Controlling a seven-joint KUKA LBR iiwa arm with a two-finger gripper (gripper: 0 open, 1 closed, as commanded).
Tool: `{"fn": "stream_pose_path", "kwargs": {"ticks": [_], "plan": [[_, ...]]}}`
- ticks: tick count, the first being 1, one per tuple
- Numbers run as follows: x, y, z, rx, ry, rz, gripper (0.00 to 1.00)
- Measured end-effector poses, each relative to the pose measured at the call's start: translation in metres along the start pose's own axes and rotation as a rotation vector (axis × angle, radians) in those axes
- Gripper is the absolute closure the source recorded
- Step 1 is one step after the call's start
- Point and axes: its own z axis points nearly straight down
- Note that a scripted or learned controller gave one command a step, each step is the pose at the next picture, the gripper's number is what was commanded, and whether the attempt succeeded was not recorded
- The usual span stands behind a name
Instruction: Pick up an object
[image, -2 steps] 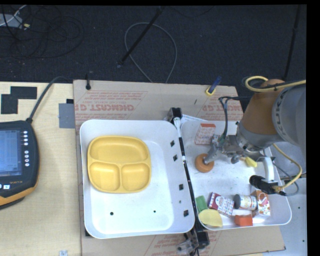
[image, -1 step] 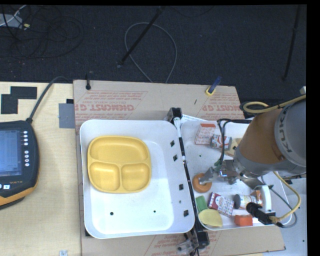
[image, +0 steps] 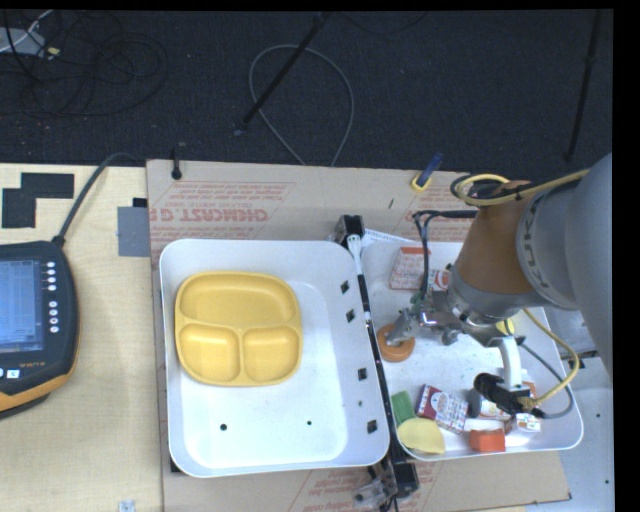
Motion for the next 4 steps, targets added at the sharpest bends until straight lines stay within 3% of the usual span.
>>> {"fn": "stream_pose_path", "kwargs": {"ticks": [1,2,3,4], "plan": [[-0.036,0.036,-0.014,0.008,0.010,-0.001,0.00],[-0.067,-0.020,0.001,-0.011,0.014,0.002,0.00],[-0.003,-0.010,0.000,-0.009,0.005,-0.002,0.00],[-0.053,0.027,0.002,0.000,0.017,-0.003,0.00]]}}
